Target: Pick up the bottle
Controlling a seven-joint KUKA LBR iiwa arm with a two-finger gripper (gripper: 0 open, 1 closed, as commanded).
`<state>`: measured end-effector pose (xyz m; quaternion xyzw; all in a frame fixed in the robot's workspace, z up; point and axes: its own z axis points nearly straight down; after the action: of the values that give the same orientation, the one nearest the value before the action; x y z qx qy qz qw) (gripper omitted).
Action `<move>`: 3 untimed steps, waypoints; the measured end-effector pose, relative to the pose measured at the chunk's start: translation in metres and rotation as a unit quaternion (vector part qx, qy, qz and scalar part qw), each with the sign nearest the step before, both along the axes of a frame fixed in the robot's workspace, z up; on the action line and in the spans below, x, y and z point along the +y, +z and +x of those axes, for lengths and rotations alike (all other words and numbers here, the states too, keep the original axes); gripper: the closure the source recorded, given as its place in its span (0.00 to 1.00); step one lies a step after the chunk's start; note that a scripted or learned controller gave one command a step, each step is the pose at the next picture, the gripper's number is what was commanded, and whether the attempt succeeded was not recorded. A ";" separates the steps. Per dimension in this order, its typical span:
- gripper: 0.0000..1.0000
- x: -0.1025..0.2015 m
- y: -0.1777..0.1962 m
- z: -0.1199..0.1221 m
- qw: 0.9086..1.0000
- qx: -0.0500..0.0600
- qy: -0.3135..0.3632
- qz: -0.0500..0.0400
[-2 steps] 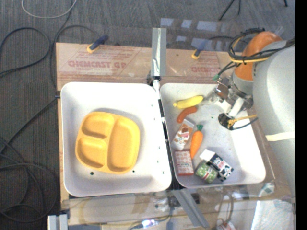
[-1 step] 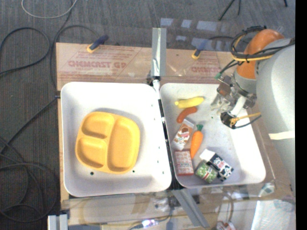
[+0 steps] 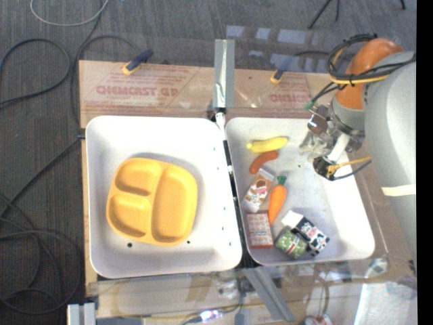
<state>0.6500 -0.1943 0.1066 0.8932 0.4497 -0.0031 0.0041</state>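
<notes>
Fingers (image 3: 323,156) of the grey arm's gripper hang over the right white bin's (image 3: 352,212) upper right; whether they are spread, I cannot tell. Below left, the small white bottle with a red label (image 3: 257,193) lies beside the orange carrot (image 3: 276,202).

Both white bins (image 3: 95,181) being viewed from above at a slant, whole bench (image 3: 135,87) being framed, arm (image 3: 399,127) being seen entering from the right

Dark grey ribbed carpet (image 3: 169,12) surrounds a brown cardboard-topped bench (image 3: 145,90), where 2 clamps with blue and yellow handles (image 3: 137,61) grip its far edge and thin black cables (image 3: 27,53) loop across the floor at left.
</notes>
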 end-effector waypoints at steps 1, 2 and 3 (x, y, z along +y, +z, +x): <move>0.00 0.000 0.000 0.000 1.000 0.000 0.000 0.000; 0.00 0.026 -0.019 -0.029 1.000 -0.003 0.001 0.003; 0.00 0.041 -0.018 -0.024 0.999 -0.003 0.053 0.001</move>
<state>0.6264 -0.1533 0.0882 0.8679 0.4968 -0.0001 0.0047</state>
